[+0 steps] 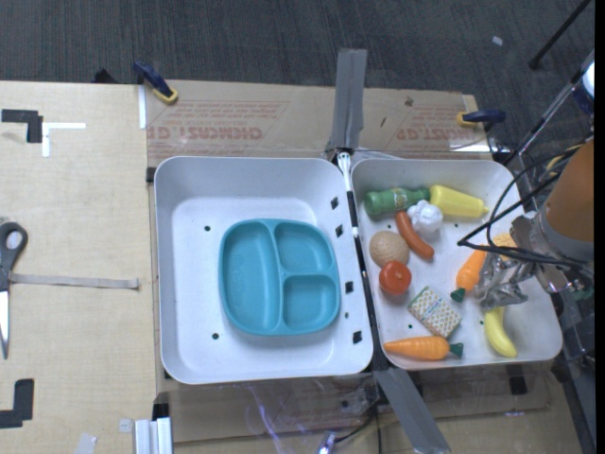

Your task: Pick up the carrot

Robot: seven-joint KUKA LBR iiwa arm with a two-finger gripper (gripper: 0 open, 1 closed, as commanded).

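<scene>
Overhead, camera view: two white bins side by side on the worktop. Left bin carries a blue divided plate. Right bin is the landmark. Carrot lies flat along its near wall, green tip toward the banana. A second orange carrot-like piece sits at the bin's right side, just beside the pincer. Pincer low over that right side; whether it is wide or narrow, cannot tell. Tomato, sausage, green bottle nearer the bin's left wall.
</scene>
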